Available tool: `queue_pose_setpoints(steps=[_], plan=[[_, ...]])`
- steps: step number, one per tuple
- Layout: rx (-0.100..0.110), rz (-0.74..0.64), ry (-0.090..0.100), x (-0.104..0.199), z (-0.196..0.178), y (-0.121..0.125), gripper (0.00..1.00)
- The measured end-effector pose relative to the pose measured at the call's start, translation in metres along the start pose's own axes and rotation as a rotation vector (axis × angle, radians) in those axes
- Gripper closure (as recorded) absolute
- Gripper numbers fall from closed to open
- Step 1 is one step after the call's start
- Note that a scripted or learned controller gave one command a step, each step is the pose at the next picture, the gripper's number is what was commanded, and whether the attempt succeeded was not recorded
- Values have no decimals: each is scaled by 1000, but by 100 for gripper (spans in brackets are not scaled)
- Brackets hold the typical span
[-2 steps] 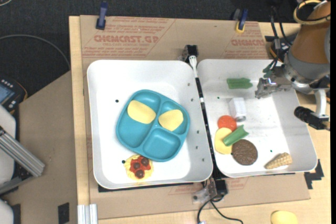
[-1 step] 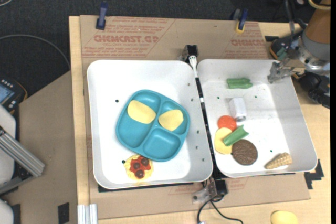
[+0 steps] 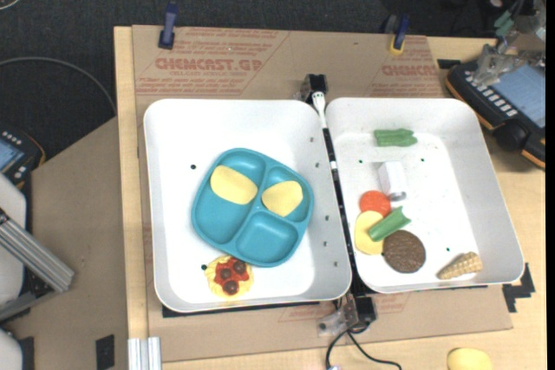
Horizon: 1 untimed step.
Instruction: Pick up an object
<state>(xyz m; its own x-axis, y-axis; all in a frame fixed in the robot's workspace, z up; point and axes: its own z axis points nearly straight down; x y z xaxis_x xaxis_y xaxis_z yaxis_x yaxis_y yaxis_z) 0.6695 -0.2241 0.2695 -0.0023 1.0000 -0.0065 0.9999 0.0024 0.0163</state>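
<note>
In the camera view, you have both bins loaded, so choose the target before committing. The right bin (image 3: 486,186) sits on the arm's side and offers the easier picks. The green piece (image 3: 395,137) near its far wall lies alone, well apart from everything else, and I judge it your safest choice. The waffle cone (image 3: 460,265) is also isolated, but it lies near the bin's near rim, which could block a descent.

Avoid the cluster: the orange piece (image 3: 375,202), yellow disc (image 3: 364,236), green pod (image 3: 388,224) and brown cookie (image 3: 404,251) touch or overlap, and the flat ones would probably slip. In the left bin (image 3: 165,186), the blue tray (image 3: 247,234) holds two yellow pieces, which look awkward to reach.

You cannot tell the claw's state here, so make sure it is spread before descending, and come straight down centred across the piece's narrow side.
</note>
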Motion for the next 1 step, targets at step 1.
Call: queue_pose_setpoints(steps=[1], plan=[[-6,-9,5,104,-152,2,100]])
